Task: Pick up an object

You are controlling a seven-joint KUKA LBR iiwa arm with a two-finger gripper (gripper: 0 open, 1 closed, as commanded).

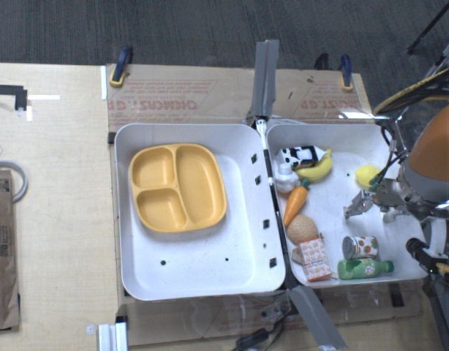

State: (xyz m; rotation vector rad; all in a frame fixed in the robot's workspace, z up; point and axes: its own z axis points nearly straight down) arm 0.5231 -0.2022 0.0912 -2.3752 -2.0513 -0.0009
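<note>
The arm (pixel 435 152) runs off the right edge — end effector (pixel 371 202) fingers too small to read.

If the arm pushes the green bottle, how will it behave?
The green bottle lies on its side, so it will probably roll. It looks like smooth plastic, perhaps slippery. The can stands close beside it and may get bumped.

Bench (pixel 56 196) bears two bins (pixel 137 269) (white)

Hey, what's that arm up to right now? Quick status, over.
Gripper low over right bin, nothing seen between its fingers. Can and green bottle just below it, lemon above. Yellow plate alone in left bin.
</note>
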